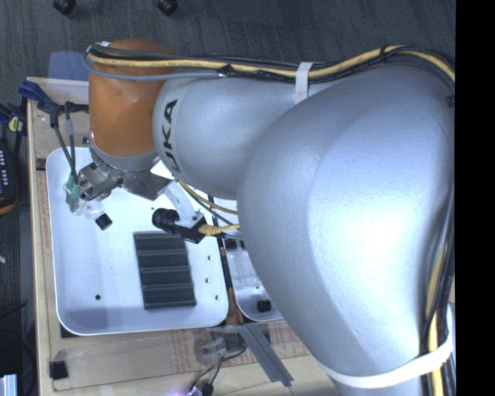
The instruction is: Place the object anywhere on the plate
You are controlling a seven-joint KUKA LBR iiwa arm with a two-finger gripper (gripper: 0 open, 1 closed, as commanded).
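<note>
Grey arm stretched across two white bins

The smooth, glossy arm, lettered "KUKA" beside its orange band, reaches over the left bin. Its gripper hangs near that bin's upper left corner; open or closed, I cannot tell. A dark ribbed rectangular plate lies flat mid-bin. A small dark block sits just below the gripper, apart from the plate.

A robotics lab or test cell: a large grey arm with bundled cables fills the right of the frame, reaching over a wooden bench bearing white bins, with dark carpet along the top.
</note>
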